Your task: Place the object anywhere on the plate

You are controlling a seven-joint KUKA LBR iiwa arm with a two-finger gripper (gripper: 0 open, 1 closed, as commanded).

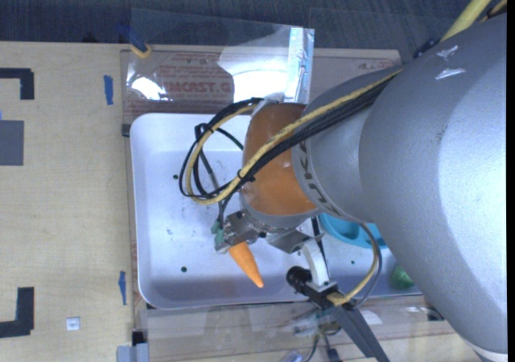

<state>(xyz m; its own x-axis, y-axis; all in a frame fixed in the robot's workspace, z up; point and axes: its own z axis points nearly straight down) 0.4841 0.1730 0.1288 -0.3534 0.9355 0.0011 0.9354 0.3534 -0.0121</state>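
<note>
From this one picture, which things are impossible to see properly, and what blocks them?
- Plate: a blue edge shows in the camera view; the grey arm covers the rest.
- Green thing: mostly behind the arm, too little visible to name.
- Gripper: the wrist hides whether it grips the carrot just below it.
- White bin: its right part lies under the arm.

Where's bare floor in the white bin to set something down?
Free: the left half of the white bin, between its left wall and the yellow cable loop, down to the front wall. Crowded: the right side, under the arm, where the orange carrot, gripper and blue plate sit.
</note>
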